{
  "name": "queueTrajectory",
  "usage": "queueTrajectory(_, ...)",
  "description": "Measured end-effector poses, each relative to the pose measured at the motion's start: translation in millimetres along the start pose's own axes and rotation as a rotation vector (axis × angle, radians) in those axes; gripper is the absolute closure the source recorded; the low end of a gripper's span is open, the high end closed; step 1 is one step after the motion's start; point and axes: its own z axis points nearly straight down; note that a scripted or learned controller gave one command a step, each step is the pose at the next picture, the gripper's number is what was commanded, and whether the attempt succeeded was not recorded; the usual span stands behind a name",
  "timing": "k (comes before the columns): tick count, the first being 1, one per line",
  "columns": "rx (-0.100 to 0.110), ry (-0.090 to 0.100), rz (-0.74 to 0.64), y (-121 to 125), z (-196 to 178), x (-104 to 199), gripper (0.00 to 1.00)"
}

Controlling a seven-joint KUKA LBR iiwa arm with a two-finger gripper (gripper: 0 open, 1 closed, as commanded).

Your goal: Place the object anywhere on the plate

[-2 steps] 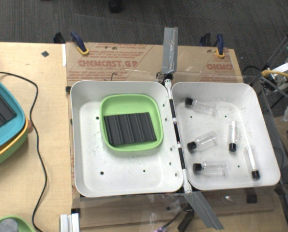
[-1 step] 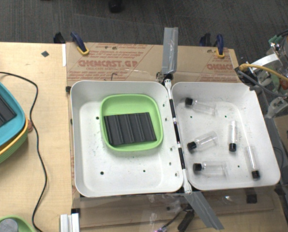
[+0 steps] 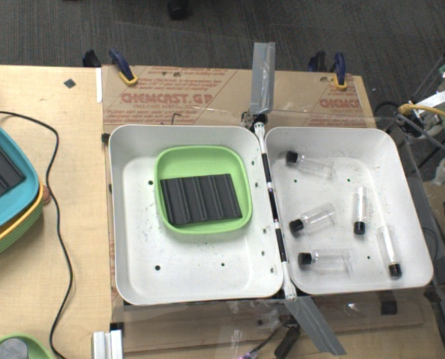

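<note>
We see a green plate (image 3: 200, 155) in the left bin (image 3: 132, 268), set toward its far side, with a dark ribbed pad (image 3: 200, 199) lying flat on it. Five clear vials with black caps lie loose in the right bin (image 3: 405, 163), well apart from the plate. The far vial (image 3: 310, 163) lies slantwise near the back wall. The middle vial (image 3: 312, 220) lies just beside the divider between the bins, and the near vial (image 3: 323, 260) lies level toward the front. The upright-lying vial (image 3: 359, 212) points cap toward us, and the right vial (image 3: 389, 251) lies near the right wall. Printed cardboard (image 3: 177, 96) sits under both bins, held by blue clamps (image 3: 123, 66). A black cable (image 3: 56, 223) crosses the wooden bench.
</note>
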Motion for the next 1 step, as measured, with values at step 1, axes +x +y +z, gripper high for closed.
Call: queueTrajectory(1,0.001,0.0,-0.004,-86.3,-25.0,18.0,0.0)
